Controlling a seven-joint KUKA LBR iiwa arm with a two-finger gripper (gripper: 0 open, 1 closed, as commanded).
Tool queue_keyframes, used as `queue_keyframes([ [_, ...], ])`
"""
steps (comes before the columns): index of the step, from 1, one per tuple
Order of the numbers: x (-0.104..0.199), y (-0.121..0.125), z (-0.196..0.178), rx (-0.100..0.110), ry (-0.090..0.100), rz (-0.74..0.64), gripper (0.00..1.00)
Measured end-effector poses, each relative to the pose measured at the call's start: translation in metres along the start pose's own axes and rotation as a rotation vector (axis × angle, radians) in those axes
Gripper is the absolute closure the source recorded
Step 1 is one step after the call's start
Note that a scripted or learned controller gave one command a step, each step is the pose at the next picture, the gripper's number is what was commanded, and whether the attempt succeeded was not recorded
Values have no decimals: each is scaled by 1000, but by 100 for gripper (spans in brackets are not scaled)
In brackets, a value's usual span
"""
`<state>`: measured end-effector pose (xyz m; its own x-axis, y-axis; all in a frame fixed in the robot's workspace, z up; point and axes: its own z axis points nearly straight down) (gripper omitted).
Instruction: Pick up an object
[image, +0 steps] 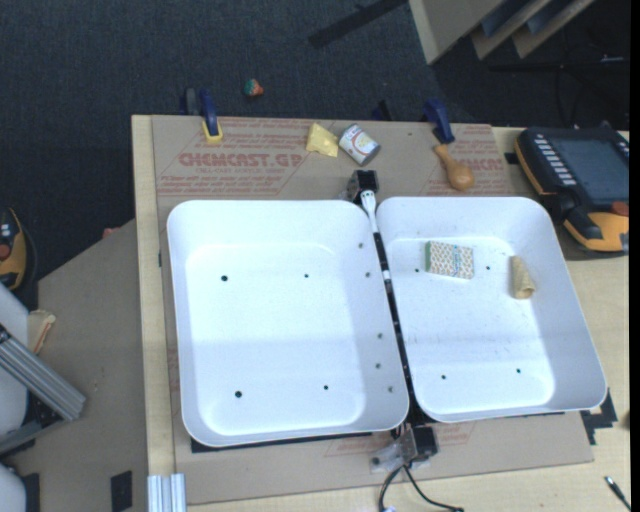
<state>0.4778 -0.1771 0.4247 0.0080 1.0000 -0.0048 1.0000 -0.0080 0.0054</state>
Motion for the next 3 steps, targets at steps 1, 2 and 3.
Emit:
queue_keyframes([
  [1,92,0,105,16,9,-15,100],
  [2,28,32,18,-6,-1,-5,100],
  [3,-50,1,-22,-2,-1,-3,100],
])
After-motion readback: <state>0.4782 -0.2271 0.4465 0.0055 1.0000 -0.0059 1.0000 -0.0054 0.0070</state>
